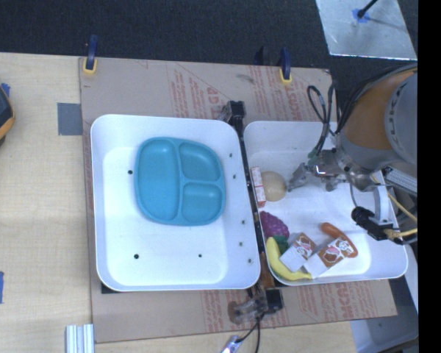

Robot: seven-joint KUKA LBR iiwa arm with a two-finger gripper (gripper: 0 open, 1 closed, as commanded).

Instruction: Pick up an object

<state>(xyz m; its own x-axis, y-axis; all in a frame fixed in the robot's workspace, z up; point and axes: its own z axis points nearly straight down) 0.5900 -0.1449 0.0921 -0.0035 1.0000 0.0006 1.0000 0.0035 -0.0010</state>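
Arm, grey w/ orange band (378, 120), reaches in from the right over the right shallow white bin (294, 134). I see its gripper (303, 176) low inside that bin, just right of a pale round ball-like object (273, 185) near the bin's left wall. Fingers: I can't tell whether open or closed, too small and dark; nothing visibly between them. Other items in the right bin, toward the front: purple grape bunch (274, 225), yellow banana (281, 265), small brown-and-white packets (320, 252), orange sausage-like piece (332, 230). Left shallow white bin (114, 256) holds a blue divided plastic plate (179, 181). Both bins sit on brown cardboard on the tabletop (29, 226).
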